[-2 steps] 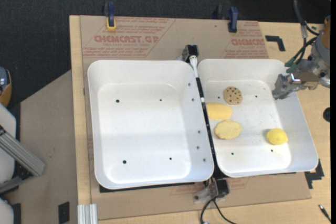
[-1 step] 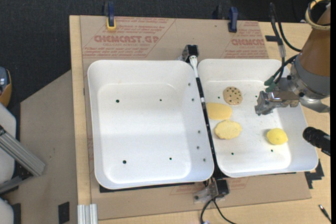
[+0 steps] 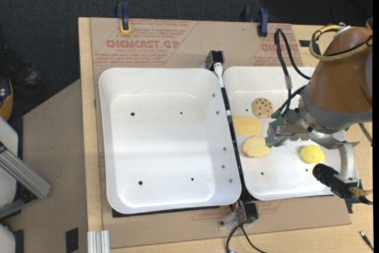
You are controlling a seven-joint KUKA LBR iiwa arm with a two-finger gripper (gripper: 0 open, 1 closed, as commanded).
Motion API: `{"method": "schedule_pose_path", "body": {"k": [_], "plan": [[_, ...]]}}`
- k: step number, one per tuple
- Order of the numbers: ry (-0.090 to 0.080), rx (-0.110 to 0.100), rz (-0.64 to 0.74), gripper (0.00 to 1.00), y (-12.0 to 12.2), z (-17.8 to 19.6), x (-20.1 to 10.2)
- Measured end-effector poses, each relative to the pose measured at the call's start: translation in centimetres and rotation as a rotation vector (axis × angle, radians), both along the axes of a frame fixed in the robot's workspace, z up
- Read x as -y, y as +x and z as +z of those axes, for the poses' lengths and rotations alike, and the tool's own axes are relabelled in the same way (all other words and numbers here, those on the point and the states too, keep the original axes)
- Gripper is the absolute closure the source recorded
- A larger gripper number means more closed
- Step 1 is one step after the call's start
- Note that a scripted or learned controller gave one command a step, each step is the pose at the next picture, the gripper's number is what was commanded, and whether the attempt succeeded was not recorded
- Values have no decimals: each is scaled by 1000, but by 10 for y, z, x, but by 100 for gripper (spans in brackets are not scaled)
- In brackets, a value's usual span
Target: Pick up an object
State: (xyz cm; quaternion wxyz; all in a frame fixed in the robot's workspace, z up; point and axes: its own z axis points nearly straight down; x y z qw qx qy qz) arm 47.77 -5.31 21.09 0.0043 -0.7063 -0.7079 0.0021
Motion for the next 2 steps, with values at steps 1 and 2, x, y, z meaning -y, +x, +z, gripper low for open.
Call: {"method": "schedule_pose_path", "body": {"k": [1,2], "plan": [[0,25,9,100,53,109,-77],[2,15,10,100,47,148,-179]]}}
